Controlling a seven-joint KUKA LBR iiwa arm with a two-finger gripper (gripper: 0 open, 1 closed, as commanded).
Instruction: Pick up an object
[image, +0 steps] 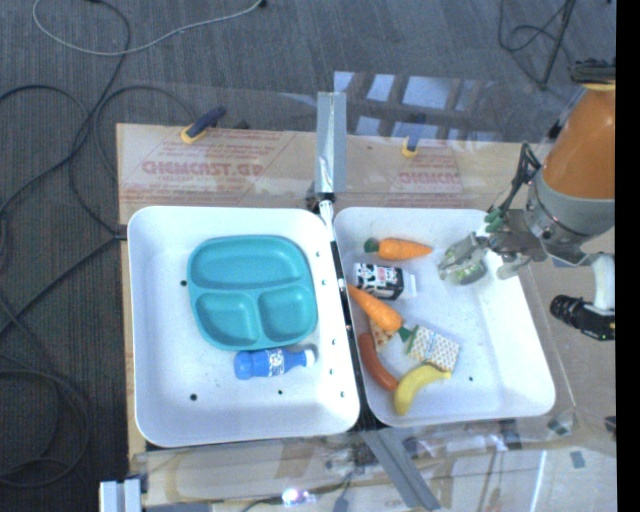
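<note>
On my screen the left bin (150, 330) holds a teal divided tray (254, 290), lying flat near its middle. Just below the tray lies a small blue bottle (270, 362) on its side, white cap pointing right.

Moving across the seam into the right bin (520, 360), I see the pickable things gathered along its left half. A carrot (400, 249) lies near the top, tip to the right. Below it sits a small black-and-white carton (380, 281). A second carrot (375, 308) slants down from the carton, and beside it a reddish sausage-like piece (374, 363) runs along the bin's left wall. A checkered wrapped item (434, 348) lies to the right of these, touching a yellow banana (418, 385) at the bottom.

Further right, the gripper (462, 262) hangs over the bin's upper right part, well apart from the carrot and carton. I cannot tell how its pincer stands; the end is a blurred, shiny grey shape. The arm's orange band (585, 140) shows at the far right.
</note>
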